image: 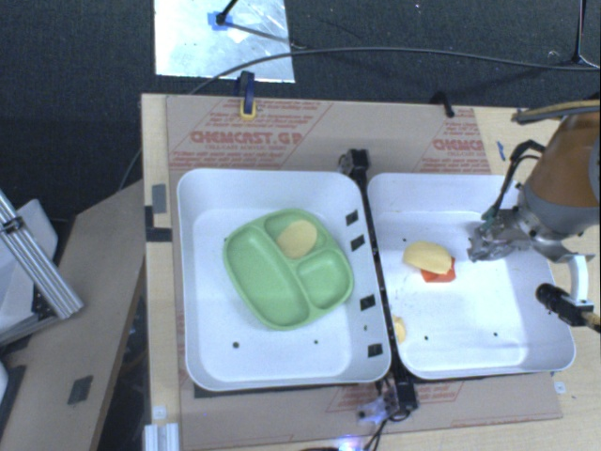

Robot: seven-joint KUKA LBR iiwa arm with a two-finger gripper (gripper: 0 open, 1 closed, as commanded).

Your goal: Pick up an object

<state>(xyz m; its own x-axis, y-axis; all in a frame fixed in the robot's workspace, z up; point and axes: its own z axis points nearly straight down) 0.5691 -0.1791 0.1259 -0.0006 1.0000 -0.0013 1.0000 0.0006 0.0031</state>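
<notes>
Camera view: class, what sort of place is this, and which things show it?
Probably a robotics lab test bench: a robot arm reaches over two white bins, which sit on a clamped board, with cables across a dark floor.

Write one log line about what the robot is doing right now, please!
claw: over right bin, beside yellow piece on orange piece | holding: nothing seen | green plate: left bin

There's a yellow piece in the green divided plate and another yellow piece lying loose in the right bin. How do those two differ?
The yellow piece in the plate sits in a compartment of the green divided plate in the left bin; the yellow piece in the right bin lies on the bin floor, partly over an orange-red piece. The first looks rounder, the second longer. The second lies close to the gripper; the first is far from it. Both are pale yellow.
</notes>
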